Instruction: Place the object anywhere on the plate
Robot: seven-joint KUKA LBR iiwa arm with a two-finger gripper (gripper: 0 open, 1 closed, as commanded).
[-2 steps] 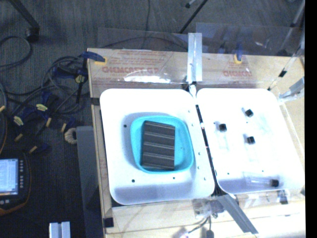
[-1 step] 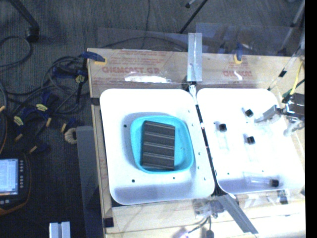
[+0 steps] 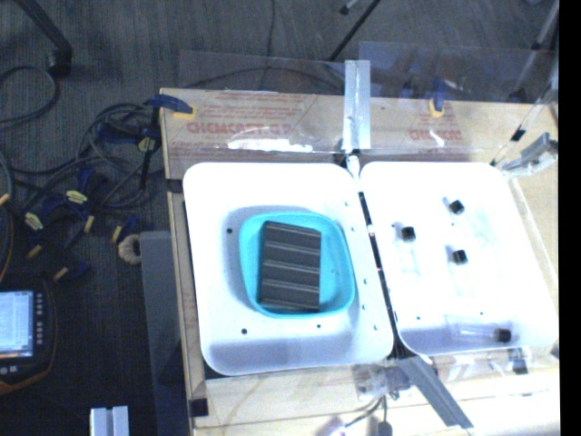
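Left bin [image 3: 211,334] holds blue plate [image 3: 340,271] bearing dark ridged block [image 3: 290,266].

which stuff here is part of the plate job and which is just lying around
For the job:
- blue plate in the left bin
- dark ridged block, already lying on it

Lying about:
- three small black pieces in the right bin
- cables and clamps on the floor

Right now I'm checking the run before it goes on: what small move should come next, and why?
Probably none beyond a check: the dark ridged block already lies flat on the blue plate in the left bin, inside the plate's rim, so the placing looks done. I'd hold and confirm.
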